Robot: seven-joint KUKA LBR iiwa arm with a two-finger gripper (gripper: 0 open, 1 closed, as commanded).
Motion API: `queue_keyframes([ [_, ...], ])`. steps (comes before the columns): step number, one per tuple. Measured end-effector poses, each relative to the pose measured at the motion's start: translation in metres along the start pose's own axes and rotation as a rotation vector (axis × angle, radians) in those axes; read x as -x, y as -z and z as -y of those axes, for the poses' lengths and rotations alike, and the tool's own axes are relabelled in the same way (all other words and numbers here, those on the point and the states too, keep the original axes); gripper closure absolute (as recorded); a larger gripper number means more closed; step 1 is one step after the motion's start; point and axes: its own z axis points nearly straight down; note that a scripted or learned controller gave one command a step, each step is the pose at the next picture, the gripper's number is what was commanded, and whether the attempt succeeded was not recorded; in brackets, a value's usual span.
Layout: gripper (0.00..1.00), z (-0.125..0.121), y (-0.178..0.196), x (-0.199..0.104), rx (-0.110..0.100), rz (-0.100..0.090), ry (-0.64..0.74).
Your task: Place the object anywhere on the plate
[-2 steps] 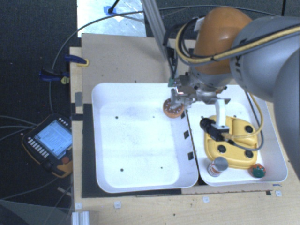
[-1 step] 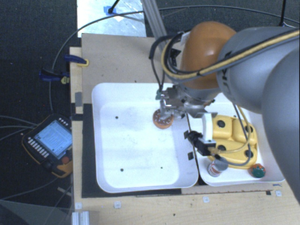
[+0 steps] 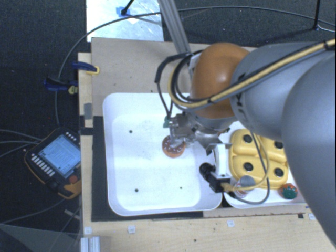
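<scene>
The arm reaches in from three o'clock, and its hand (image 3: 177, 136) hangs over the left white bin (image 3: 126, 156), right above a small round brownish object (image 3: 174, 149) lying toward that bin's three o'clock side; whether the hand is open or closed on it cannot be told. In the right bin (image 3: 262, 201) lies a yellow plate (image 3: 252, 154), at three o'clock from the object, with a small green and red item (image 3: 287, 191) at its five o'clock on the desk (image 3: 131, 67).
</scene>
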Motion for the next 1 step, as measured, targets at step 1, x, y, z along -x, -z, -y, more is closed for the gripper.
queue_keyframes([
  [1, 0.0, -0.0015, 0.001, 0.0015, 0.003, 0.0, -0.004],
])
